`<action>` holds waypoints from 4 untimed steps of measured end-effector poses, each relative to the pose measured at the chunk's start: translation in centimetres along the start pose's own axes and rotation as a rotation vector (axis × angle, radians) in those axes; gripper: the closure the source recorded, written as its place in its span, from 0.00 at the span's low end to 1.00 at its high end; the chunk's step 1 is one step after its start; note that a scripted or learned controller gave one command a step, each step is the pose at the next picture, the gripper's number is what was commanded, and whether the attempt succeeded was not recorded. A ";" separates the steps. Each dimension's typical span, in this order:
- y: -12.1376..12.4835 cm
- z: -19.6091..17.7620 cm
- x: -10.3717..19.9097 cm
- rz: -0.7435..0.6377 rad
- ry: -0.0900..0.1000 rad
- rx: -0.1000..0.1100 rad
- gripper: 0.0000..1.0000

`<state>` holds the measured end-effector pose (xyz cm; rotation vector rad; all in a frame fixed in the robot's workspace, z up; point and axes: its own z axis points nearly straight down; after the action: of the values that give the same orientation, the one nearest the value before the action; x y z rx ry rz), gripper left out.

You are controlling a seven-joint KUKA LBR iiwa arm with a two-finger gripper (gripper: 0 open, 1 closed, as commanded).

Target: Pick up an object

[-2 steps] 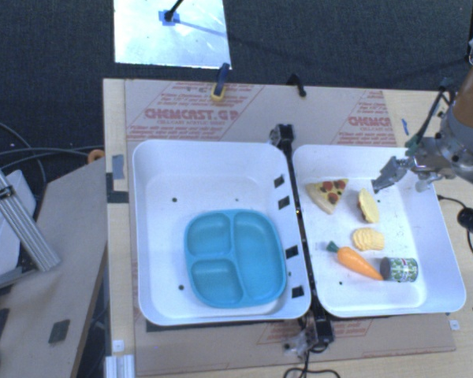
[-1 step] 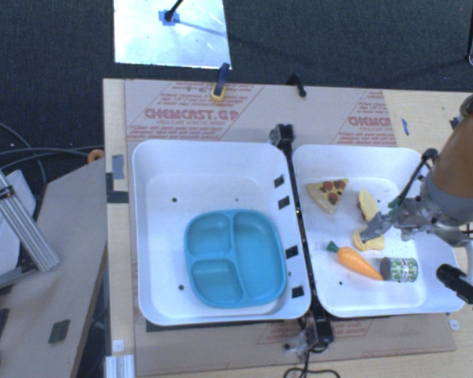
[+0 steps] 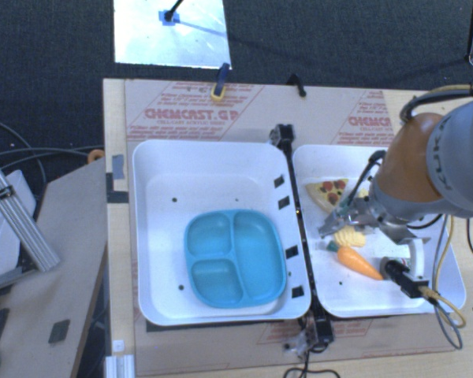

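Note:
The right bin (image 3: 325,157) holds a toy pizza slice (image 3: 328,193) at its back left. A yellow corn piece (image 3: 349,238) and an orange carrot (image 3: 359,264) lie close together nearer the front. My gripper (image 3: 337,221) hangs low over the bin's left part, just above and left of the corn and in front of the pizza slice. The grey arm with its orange band (image 3: 406,164) reaches in from the right. I see nothing lifted off the bin floor.
The left bin (image 3: 154,211) holds a blue divided plate (image 3: 235,257). A black divider with clips (image 3: 292,211) runs between the bins. A black fitting with a yellow cable (image 3: 414,286) trails from the arm over the right bin's front right corner.

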<state>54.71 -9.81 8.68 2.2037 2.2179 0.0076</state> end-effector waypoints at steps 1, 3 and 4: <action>0.5 -1.9 -0.2 0.004 0.000 -0.018 1.00; -6.8 0.3 -7.6 0.012 0.011 0.025 1.00; 6.5 -4.3 -3.6 -0.007 0.005 -0.003 1.00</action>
<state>61.19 -13.31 13.08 2.1975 2.2262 0.0170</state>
